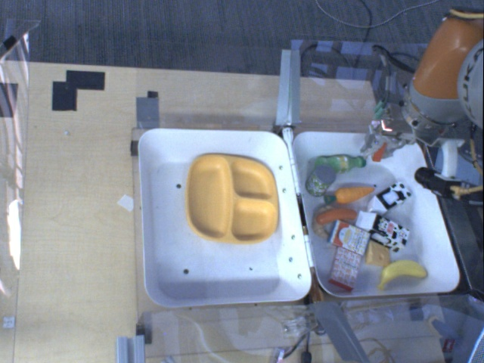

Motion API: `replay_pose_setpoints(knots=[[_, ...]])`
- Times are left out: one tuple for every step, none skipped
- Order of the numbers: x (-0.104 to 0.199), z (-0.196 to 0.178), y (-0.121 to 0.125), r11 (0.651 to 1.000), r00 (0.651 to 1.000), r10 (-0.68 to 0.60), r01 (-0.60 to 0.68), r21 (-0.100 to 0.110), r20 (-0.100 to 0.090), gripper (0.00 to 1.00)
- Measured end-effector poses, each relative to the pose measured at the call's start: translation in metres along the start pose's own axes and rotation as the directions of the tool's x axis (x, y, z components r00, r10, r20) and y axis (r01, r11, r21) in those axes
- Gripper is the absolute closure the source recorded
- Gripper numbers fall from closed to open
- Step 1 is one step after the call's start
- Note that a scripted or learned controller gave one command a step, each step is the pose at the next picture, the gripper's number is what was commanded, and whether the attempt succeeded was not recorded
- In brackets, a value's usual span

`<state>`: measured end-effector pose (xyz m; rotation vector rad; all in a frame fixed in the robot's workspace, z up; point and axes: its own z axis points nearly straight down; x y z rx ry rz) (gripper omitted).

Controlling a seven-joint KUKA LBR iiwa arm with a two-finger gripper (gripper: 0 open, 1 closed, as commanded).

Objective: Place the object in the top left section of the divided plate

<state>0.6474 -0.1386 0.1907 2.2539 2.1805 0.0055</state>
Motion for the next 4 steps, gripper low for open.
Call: replay_pose_setpoints(knots=[[0.078, 0.006, 0.018, 0.999, 0.999, 0.05, -0.05, 0.01, -0.002, 1.0], [0.123, -0.002, 0.017, 0.998, 0.998, -0.062, 0.062, 0.008, -0.002, 1.0], [0.206, 0.005, 0.015, 0.999, 0.999, -0.037, 0.037, 0.005, -0.001, 1.0], [0.206, 0.004, 0.015, 0.999, 0.999, -0.038, 0.038, 0.001, -0.002, 0.0]])
